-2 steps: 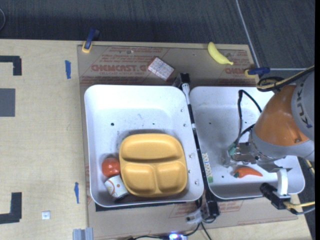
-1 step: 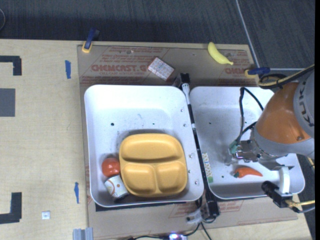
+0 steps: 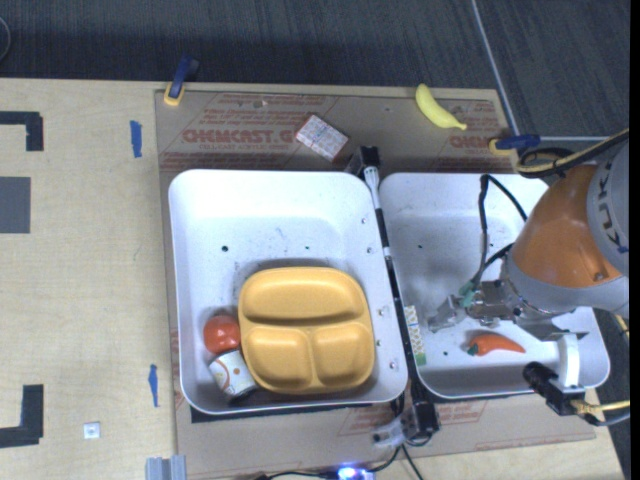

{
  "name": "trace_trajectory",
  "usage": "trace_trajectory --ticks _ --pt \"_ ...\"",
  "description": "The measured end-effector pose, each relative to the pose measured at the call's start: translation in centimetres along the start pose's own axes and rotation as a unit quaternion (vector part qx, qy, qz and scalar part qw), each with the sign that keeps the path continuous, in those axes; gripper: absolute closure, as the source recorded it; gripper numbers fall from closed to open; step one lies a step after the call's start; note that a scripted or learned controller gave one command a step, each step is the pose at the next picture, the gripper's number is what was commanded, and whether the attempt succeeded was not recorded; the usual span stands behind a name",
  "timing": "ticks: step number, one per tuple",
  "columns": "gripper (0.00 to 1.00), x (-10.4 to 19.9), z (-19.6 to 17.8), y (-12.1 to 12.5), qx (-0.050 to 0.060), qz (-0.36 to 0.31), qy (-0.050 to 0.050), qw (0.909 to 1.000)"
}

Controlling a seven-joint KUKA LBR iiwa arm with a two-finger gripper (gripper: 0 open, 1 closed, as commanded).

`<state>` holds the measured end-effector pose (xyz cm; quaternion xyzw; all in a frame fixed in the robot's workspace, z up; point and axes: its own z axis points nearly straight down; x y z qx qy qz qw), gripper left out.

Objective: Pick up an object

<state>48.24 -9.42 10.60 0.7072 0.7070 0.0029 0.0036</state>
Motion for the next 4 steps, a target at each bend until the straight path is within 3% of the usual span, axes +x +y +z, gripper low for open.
trace_trajectory --ticks 1,2,3,4 --pt "0.0 0.1 2.0 -0.3 0.004 0.0 0.001 1.0" --pt "1.0 0.1 1.0 -0.1 0.002 0.0 0.001 1.0" --pt "1.0 0.1 0.0 0.0 0.001 0.0 0.0 1.0" --pt "0.0 0.1 0.0 0.0 0.001 0.0 0.0 1.0"
